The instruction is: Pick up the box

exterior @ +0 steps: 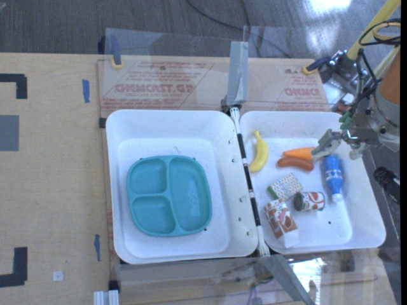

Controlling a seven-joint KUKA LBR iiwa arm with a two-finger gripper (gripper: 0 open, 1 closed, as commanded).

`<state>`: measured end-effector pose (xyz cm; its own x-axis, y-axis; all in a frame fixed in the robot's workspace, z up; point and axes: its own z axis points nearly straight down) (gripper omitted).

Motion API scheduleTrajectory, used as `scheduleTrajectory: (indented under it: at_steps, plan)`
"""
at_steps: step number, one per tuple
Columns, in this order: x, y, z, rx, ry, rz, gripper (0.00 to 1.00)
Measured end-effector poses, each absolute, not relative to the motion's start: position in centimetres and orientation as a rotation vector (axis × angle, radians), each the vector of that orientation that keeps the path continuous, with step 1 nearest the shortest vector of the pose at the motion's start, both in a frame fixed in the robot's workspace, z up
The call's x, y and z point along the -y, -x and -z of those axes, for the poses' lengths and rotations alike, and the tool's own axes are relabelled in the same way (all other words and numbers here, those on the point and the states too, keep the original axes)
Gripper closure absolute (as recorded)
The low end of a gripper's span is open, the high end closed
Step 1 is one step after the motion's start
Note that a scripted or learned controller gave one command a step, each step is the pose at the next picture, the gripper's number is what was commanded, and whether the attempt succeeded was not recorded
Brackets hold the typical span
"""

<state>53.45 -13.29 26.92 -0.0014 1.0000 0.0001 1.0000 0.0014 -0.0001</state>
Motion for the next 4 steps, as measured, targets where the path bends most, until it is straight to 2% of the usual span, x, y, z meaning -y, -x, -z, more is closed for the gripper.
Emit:
scheduleTrajectory:
  at_steps: [1, 2, 3, 4]
  plan:
    - [10.2, -54.3, -11.8, 2.319, 2.117, -0.001, 0.0]
    - [10.2, -56.2, -8.9, 2.429, 2.004, 0.01, 0.0]
    - [10.6, -56.2, -9.8, 2.423, 2.013, 0.012, 1.0]
    - [6.4, -58.0, -18.4, 2.059, 2.373, -0.001, 1.0]
